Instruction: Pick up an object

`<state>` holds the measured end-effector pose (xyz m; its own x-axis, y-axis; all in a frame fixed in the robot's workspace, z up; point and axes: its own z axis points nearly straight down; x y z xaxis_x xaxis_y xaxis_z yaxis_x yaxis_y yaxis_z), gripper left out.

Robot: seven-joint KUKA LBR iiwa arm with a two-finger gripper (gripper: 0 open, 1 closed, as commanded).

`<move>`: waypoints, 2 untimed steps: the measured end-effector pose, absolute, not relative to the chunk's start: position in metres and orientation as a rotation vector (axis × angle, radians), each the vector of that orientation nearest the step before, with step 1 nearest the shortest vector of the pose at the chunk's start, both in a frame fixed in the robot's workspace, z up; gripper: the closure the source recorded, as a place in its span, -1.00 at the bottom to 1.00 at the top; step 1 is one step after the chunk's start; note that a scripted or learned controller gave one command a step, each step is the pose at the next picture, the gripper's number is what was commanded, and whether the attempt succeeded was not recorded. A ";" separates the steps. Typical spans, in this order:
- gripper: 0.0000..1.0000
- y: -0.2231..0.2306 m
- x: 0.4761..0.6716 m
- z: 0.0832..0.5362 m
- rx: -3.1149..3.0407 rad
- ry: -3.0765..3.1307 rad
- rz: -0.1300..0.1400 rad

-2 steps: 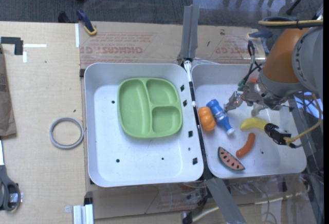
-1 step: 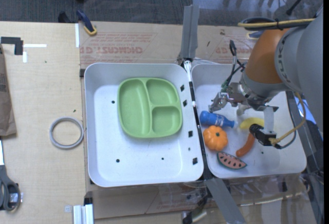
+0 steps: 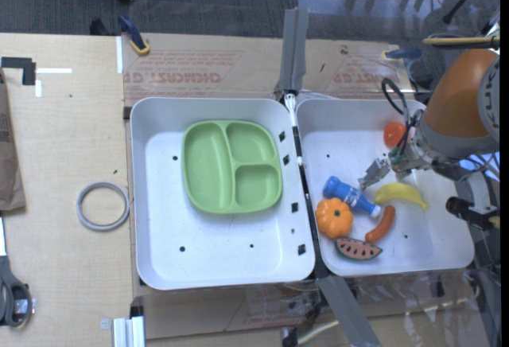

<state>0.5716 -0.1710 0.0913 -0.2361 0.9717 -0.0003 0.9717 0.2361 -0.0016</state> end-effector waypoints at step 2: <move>-1.00 -0.111 0.523 0.092 -1.615 -2.698 0.001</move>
<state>0.5234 -0.1109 0.0925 -0.4727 0.8812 -0.0030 0.8812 0.4727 0.0010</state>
